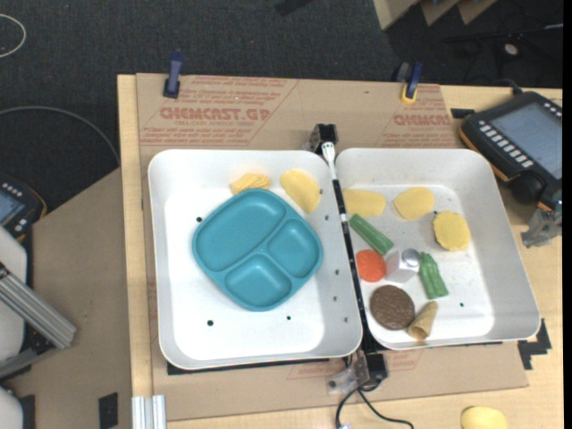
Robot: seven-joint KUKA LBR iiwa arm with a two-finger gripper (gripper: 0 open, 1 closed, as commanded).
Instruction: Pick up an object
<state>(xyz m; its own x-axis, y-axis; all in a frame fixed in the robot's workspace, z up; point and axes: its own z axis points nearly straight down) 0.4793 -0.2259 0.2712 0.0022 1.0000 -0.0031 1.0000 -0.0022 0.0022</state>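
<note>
Choosing a well-separated piece is advised: the yellow chip (451,231) near the right bin's (500,195) far right corner lies apart from the crowded green, red and brown items. The gripper's state cannot be told.

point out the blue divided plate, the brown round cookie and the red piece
blue divided plate (257,248), camera view, on its central divider
brown round cookie (392,306), camera view, on the middle of its top
red piece (370,264), camera view, on its centre
</note>
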